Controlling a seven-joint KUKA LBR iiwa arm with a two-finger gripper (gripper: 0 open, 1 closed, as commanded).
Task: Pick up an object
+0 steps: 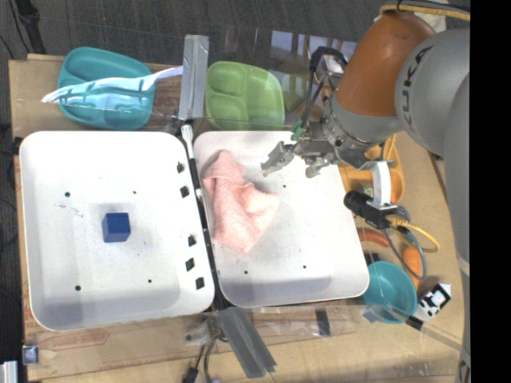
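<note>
A crumpled pink cloth point(235, 199) lies in the left half of the right bin point(319, 246). A small blue cube point(116, 227) sits in the left bin point(48, 182), left of its middle. My gripper point(294, 160) hangs over the upper part of the right bin, just right of the cloth's top and apart from it. Its two fingers are spread, and nothing is between them. The grey arm with the orange band point(383, 62) comes in from the upper right.
Behind the bins lie a teal scoop-shaped container point(104, 86) and a green tray point(243, 94). A teal bowl point(390, 290), orange parts and cables crowd the bench right of the right bin. A black divider with clips point(194, 222) runs between the bins.
</note>
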